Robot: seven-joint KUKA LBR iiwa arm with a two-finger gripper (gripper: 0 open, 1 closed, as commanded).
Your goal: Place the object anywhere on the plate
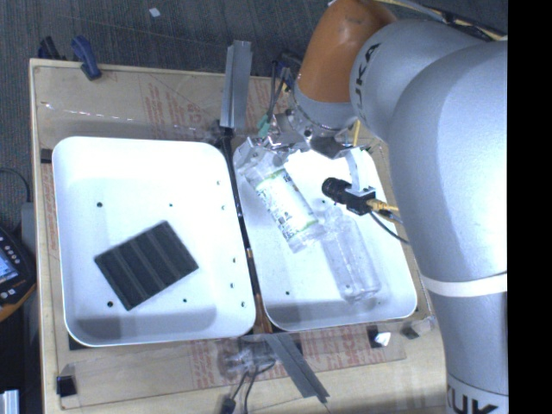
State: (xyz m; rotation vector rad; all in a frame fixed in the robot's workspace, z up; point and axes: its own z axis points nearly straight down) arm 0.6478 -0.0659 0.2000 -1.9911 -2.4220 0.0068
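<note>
1. The worktop [138, 102] is pale wood with faint red print, standing on dark grey carpet, and it bears two shallow white bins side by side
2. The left bin [78, 158] holds the plate [147, 264], a dark ribbed rectangle lying flat and turned at a slant near that bin's front half
3. The right bin [392, 296] holds two clear plastic bottles lying on their sides
4. The labelled bottle [283, 198] has a white and green label; it runs from the bin's far left corner toward the middle, at a slant
5. The plain bottle [349, 257] lies just beside it, further toward the bin's front right, and the two look to be touching near their middles
6. My arm [448, 145] comes in from the right, the orange band [341, 41] above the wrist over the far edge of the right bin
7. My jaws [278, 138] sit low at the far end of the right bin, right at the upper end of the labelled bottle
8. Glare and clear plastic blur that spot; I cannot tell whether my jaws are wide, narrow or closed on anything
9. The plate lies well apart from my jaws, across the divide between the bins
</note>
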